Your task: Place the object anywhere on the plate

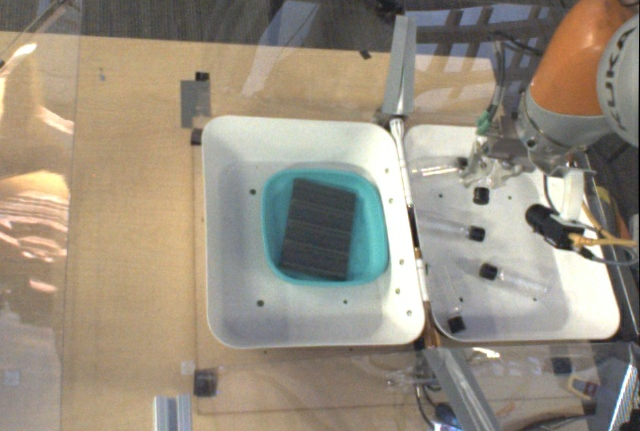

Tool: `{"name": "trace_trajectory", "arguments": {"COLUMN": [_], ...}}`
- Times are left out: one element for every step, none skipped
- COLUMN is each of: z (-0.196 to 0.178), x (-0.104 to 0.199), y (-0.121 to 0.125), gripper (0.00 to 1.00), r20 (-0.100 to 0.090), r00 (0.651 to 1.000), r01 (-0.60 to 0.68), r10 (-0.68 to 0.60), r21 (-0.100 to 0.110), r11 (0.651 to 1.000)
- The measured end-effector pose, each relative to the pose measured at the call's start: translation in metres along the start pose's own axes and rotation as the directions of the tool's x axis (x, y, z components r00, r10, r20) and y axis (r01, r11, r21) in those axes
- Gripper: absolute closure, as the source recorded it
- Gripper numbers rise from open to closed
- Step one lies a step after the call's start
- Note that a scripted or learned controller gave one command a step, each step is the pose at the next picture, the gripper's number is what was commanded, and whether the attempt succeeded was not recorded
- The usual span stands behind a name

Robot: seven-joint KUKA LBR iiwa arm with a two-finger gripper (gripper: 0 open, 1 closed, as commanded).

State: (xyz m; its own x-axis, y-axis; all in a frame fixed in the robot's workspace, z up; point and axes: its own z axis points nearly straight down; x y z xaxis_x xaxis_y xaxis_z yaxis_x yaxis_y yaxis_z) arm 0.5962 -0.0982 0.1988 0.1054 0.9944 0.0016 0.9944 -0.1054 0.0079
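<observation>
Although looking down at a slant on the hand (490,154), cannot tell its state, spread or pressed together, against the clutter of the wrist. Hangs from the grey and orange arm (585,69) over the far left part of the right bin (590,314), above small black-capped tubes (477,233) scattered across the white floor. Well apart from the dark ribbed block (318,229), lying flat near the middle of the teal plate (373,244), long side running away from the camera, within the left bin (230,159) on the pale wooden worktop (110,219).
</observation>
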Motion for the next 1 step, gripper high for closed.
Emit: {"name": "trace_trajectory", "arguments": {"z": [0.0143], "x": [0.0776], "y": [-0.0248], "gripper": [1.0], "r20": [0.0], "r00": [0.998], "r01": [0.056], "r10": [-0.056], "r21": [0.005], "r11": [0.998]}}
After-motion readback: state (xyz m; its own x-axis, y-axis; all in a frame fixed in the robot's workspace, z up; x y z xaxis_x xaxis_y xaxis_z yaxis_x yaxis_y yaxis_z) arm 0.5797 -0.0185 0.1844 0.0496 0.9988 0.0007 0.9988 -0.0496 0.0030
